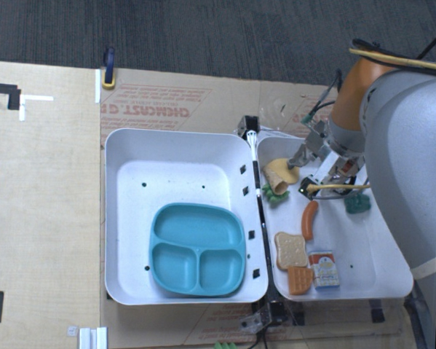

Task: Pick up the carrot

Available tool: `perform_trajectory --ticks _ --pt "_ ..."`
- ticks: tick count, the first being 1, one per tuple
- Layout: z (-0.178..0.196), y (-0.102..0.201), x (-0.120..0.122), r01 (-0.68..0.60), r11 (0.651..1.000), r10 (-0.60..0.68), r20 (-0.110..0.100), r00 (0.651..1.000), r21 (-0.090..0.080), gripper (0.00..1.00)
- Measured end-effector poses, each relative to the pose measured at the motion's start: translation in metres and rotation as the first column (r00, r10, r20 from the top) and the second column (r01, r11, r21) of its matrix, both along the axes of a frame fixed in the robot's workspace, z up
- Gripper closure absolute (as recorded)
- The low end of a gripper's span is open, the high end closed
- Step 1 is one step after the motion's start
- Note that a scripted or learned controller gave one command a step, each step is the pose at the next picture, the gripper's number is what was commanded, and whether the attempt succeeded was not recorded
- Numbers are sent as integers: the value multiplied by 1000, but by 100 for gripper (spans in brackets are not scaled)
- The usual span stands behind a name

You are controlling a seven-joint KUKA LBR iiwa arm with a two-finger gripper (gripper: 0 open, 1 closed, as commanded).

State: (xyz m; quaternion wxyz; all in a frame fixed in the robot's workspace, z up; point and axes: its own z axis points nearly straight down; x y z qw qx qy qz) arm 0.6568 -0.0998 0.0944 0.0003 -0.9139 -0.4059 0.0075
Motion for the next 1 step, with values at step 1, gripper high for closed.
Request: perform_trajectory --ticks 1 --pt "0 0 0 0 1000 0 0 1000 0 0"
